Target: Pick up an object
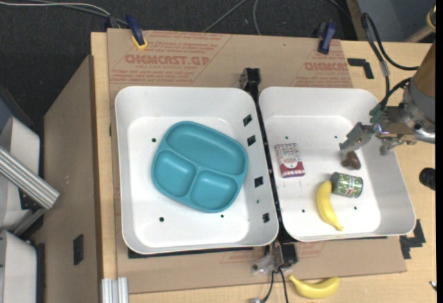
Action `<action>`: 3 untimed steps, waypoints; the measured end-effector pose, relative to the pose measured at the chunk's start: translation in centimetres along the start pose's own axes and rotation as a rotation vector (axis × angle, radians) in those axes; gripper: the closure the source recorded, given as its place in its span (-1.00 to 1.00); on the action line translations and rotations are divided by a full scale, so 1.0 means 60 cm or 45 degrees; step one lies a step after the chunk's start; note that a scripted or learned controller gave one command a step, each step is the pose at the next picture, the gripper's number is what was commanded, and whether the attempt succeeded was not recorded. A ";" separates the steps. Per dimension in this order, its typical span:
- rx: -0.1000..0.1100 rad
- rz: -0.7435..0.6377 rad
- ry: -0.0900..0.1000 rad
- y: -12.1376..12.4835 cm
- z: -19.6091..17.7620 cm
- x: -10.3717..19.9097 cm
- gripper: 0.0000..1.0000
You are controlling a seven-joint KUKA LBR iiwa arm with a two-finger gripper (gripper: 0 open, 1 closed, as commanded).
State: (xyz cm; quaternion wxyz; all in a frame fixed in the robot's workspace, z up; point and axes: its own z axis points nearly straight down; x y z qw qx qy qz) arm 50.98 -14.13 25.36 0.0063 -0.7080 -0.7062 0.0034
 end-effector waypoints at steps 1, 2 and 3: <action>-0.016 -0.004 -0.003 0.004 -0.010 0.001 -1.00; -0.009 -0.002 -0.002 0.003 0.063 -0.007 -1.00; -0.010 -0.002 -0.001 -0.014 0.149 -0.011 -1.00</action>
